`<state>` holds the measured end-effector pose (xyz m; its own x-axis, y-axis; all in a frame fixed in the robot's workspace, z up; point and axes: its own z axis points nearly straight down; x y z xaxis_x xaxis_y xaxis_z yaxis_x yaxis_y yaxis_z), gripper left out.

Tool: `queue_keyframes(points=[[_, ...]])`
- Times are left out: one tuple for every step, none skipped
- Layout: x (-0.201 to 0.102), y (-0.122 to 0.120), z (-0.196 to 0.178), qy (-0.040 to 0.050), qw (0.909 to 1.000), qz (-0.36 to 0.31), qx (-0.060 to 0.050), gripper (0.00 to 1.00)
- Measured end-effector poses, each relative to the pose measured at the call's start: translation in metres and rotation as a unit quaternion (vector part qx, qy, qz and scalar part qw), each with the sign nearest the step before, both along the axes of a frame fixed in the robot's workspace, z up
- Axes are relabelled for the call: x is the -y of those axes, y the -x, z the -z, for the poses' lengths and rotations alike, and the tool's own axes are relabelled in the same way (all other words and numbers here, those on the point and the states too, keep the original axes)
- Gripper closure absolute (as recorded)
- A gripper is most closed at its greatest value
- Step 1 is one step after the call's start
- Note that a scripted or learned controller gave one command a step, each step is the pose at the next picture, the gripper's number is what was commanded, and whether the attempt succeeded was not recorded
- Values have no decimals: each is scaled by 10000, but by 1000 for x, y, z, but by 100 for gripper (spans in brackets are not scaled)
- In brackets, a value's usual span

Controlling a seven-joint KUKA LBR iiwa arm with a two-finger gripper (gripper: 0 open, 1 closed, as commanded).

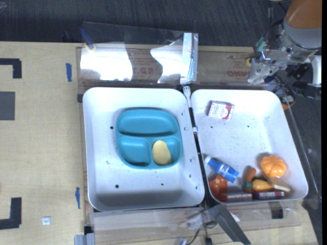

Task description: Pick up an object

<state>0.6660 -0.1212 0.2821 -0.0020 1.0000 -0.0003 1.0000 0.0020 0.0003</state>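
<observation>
Several small objects lie in the right bin, any of which could be picked. Nearest the gripper, down and toward the left of it, a small red-and-white packet lies flat and alone on the bin floor. Much farther from the gripper, along the bin's near edge, the rest crowd together: a blue-and-white packet, a red tomato-like piece just beside it, an orange pumpkin-shaped toy, a small orange-yellow piece under it, and a dark stick-like item lying along the wall. These overlap, and their outlines are hard to separate.

The gripper sits above the far right corner of that bin, outside its rim and well apart from every object. It appears as a tangle of pale metal and cables; whether it is spread or closed cannot be told, and nothing shows between its tips. The arm above it is cut off by the top and right edges, only its orange band and grey wrist showing.

Farther left from the gripper, the left bin holds a blue divided tray with a yellow lemon-like object in one compartment. Glare whitens a clear sheet behind this bin.
</observation>
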Motion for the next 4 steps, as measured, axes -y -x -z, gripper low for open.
queue_keyframes(points=[[-1,31,126,-11,9952,-975,-34,0],[-7,4,171,15,9879,-1549,38,0],[-13,65,174,-2,9869,-1613,6,0],[-4,8,195,-3,9894,-1453,-9,0]])
